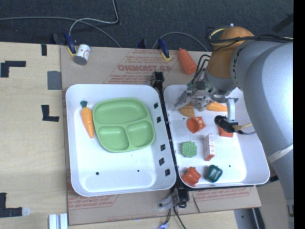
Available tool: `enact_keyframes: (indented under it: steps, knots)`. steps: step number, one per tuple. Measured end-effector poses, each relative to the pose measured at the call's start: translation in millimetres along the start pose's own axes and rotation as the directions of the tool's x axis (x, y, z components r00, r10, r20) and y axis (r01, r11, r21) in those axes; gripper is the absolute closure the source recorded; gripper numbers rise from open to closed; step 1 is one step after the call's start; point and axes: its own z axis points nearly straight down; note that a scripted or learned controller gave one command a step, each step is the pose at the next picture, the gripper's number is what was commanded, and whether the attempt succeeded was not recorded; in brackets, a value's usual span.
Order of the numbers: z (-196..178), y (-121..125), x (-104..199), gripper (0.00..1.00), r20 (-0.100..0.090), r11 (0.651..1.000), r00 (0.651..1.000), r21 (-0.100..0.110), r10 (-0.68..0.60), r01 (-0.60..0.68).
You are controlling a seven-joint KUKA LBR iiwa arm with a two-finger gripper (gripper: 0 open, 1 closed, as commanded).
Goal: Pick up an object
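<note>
In the right bin (248, 168) we see the gripper (194, 100) low over a yellow-orange wedge (187, 111) at the bin's upper left, though we cannot tell its grip; an orange-red piece (195, 124) lies just below; a green ball (188, 149) sits lower still.

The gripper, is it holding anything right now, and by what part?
Cannot be told: the gripper sits low in the right bin beside an orange piece.

Grey KUKA arm (267, 85) entering from the right, orange band (224, 61) above wrist, gripper (193, 101) pointing down-left, low.
</note>
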Motion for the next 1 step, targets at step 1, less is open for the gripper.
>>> enact_keyframes:
  steps: [1]
  knots:
    - [0.1, 0.0, 5.1, 0.00, 0.000, 1.000, 1.000, 0.000, 0.000, 0.000]
